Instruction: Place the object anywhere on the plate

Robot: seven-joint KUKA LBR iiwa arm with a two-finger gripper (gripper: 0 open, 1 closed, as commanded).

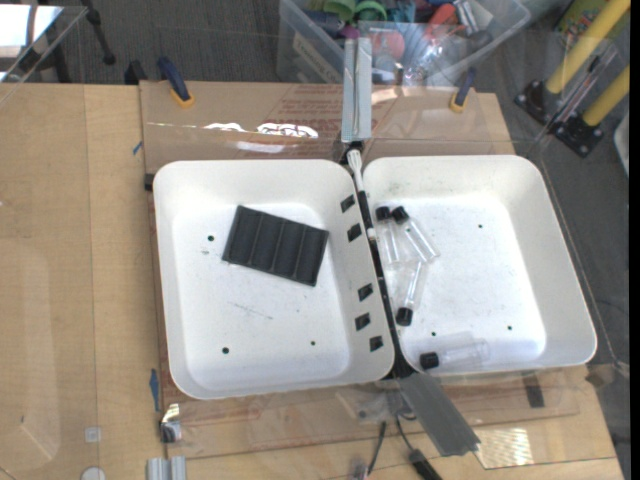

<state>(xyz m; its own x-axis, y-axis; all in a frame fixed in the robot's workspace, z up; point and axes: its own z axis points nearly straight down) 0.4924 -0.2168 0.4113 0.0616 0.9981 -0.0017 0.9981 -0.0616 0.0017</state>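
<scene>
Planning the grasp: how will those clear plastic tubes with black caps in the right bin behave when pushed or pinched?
The clear plastic tubes with black caps look round, so probably apt to roll. They seem small and hollow, likely light. Their smooth clear walls may slip between fingers.

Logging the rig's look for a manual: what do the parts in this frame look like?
The left bin and right bin are shallow, white and round-cornered, with black tabs along their seam. The plate is dark and ribbed.

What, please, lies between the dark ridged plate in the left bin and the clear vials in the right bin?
In the camera view, between the plate and the vials lie bare white bin floor and the divider where the bins meet, with its black tabs.
</scene>
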